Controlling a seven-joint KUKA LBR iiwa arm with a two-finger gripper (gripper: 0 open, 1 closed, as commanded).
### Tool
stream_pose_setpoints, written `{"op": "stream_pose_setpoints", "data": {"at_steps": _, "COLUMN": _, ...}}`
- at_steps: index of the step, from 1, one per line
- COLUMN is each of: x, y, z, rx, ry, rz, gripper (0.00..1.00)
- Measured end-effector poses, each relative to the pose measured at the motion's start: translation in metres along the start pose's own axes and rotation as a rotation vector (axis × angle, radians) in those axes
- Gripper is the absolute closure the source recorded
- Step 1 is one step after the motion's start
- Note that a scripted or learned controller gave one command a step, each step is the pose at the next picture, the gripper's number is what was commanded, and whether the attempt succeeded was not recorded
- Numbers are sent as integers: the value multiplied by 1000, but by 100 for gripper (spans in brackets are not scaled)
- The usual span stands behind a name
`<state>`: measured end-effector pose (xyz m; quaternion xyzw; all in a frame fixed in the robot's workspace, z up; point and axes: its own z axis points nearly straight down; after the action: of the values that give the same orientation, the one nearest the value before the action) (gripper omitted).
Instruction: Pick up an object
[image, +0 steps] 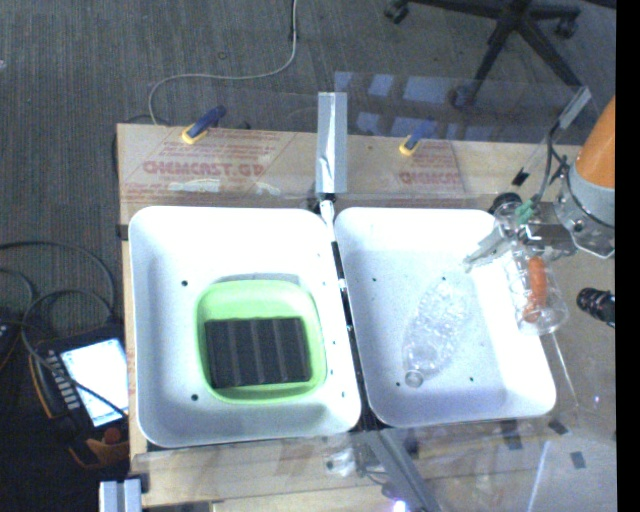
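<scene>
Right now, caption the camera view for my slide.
Claw hovers at right bin's upper right corner; clear plastic bottle inside, green container in left bin.

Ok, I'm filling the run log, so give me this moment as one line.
gripper: over right bin's right edge, fingers unclear | clear plastic bottle: lying in right bin, ungrasped | green container: in left bin

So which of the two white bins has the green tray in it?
The left bin: the green tray sits in it. The right bin holds a clear plastic bottle instead.

Two white bins (160, 260), one green tray (262, 300), one clear plastic bottle (438, 330), one clear glass (535, 290) and two yellow-and-blue clamps (202, 125).
</scene>
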<state>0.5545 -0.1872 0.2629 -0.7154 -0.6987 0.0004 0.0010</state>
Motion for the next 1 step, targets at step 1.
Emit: {"op": "stream_pose_setpoints", "data": {"at_steps": 1, "x": 19, "y": -48, "z": 70, "rx": 2, "ry": 0, "rz": 70, "gripper": 0}}
